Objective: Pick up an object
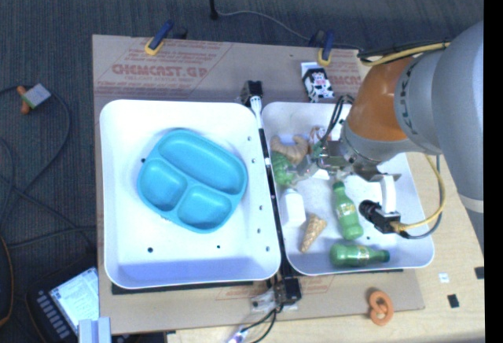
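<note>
- The arm [428, 109], grey with its orange band, rises nearest the camera and covers the right bin's [420, 255] upper right part
- The gripper [324, 154] is low in that bin's upper left, among a beige piece [291, 149] and a green crumpled item [283, 170]; whether it is apart, together or clamped on anything cannot be told, since the wrist hides it
- Candidate objects lie close: one green bottle [344, 212] just below the gripper, a second bottle [357, 256] on its side near the front wall, a cone [312, 232] and a small white piece [293, 206] by the left wall
- The left bin [118, 255] holds a blue tray [192, 179], well apart from the gripper
- The step looks like the reach or descent onto the clutter, before any lift
- Next, it needs to close on one item squarely and lift straight up; the crowding makes a slip or a double grab likely
</note>
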Motion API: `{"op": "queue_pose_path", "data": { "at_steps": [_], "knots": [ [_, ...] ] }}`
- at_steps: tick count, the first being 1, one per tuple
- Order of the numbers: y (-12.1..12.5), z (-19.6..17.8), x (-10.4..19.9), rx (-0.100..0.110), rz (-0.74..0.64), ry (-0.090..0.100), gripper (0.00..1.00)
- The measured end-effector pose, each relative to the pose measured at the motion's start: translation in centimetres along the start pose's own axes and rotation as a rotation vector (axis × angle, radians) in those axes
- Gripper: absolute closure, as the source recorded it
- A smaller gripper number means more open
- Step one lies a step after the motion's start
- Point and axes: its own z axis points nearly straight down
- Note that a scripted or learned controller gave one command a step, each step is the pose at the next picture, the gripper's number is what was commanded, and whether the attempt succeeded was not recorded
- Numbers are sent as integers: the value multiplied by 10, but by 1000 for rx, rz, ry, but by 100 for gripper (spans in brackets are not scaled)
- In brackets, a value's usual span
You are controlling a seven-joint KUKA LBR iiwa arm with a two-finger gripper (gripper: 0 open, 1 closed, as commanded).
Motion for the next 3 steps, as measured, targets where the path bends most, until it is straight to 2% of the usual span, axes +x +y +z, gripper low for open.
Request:
{"op": "queue_pose_path", "data": {
  "at_steps": [1,2,3],
  "knots": [
    [1,-10,-1,-3,1,-3,100],
    [60,0,-9,-1,-2,1,100],
    [67,2,-50,18,-3,11,100]
  ]
}}
